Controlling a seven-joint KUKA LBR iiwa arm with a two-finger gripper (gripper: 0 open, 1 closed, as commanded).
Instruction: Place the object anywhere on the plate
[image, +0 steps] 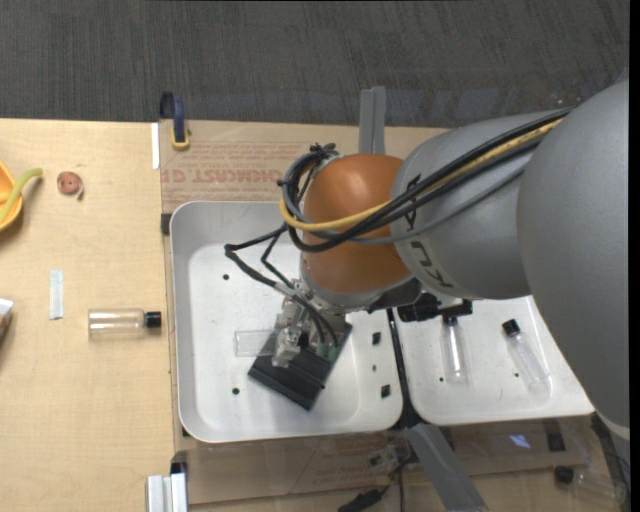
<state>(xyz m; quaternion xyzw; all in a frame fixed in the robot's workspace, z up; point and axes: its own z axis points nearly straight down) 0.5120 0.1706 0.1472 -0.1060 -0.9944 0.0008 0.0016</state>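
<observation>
Grey KUKA arm w/ orange dome-shaped band (352, 225) fills the centre and right of the frame, reaching in from the right edge. Black and yellow cables (330, 215) loop over the orange part. Below it, the two-finger gripper (293, 348) hangs over the left shallow white plastic bin (200, 300), in the lower-centre of the frame. Can't tell whether the gripper is open or closed, or gripping anything; metal bits and wiring clutter that spot.

Just under the gripper, a dark flat rectangular block (290, 378) lies tilted on the bin floor. Just left of the gripper, a small clear plastic piece (250, 343) rests on the bin floor, touching or nearly touching the gripper; contact can't be judged.

Right white bin (480, 395), lower right, partly covered by the arm, holds two clear plastic vials: one (452, 352) w/ black cap toward the top, roughly upright in the frame, and another (524, 356) w/ black cap, slanted, nearer the right edge. They're apart from each other.

On the light wooden bench top (100, 230) at left: a clear vial w/ black cap (123, 320) lies on its side, near the left bin's outer wall. Just left of it, a small pale strip (56, 295). Upper left: small round reddish-brown disc (68, 183), and at the left edge, part of an orange-yellow item w/ greenish stem (14, 195).

No plate can be made out w/ certainty.
</observation>
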